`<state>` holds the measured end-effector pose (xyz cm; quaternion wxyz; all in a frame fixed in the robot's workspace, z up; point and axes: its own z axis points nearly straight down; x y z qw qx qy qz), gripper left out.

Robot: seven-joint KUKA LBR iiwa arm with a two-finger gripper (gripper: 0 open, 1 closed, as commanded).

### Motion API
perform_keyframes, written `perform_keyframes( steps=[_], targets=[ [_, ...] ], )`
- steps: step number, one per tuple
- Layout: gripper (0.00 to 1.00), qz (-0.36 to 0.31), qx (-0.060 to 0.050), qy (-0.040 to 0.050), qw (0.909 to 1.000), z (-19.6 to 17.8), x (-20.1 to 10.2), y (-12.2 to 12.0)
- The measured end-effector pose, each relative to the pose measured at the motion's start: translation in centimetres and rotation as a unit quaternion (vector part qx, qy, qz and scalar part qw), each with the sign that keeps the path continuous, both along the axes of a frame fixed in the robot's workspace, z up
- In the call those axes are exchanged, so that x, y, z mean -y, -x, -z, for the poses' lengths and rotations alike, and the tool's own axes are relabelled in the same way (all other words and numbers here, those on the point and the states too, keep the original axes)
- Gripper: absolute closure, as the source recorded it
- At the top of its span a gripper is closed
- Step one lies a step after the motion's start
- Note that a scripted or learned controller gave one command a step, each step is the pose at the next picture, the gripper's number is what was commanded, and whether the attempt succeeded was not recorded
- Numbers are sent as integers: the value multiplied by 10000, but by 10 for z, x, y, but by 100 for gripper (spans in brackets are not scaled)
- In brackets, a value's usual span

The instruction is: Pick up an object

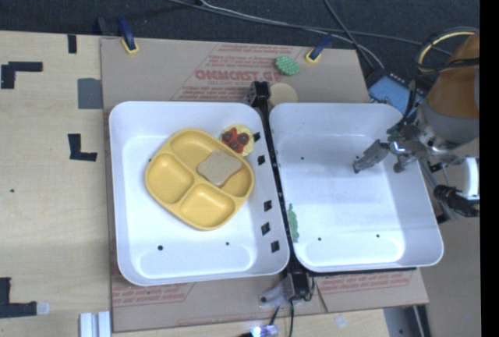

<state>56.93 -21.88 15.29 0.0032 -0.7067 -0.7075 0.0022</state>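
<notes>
Gripper (380,158) over right bin (343,250). Left of it: left bin (156,257) w/ tray (175,187) inside, slab (219,167) on tray.

Yellow tray (181,187), perhaps tan slab (219,167).

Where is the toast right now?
The toast lies on the yellow tray in the left bin, just below the red-and-yellow toy.
</notes>
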Motion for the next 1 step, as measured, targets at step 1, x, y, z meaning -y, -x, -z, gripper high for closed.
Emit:
perform_keyframes(
  steps=[1],
  targets=[
    [0,-5,11,4,10000,64,-6,0]
  ],
)
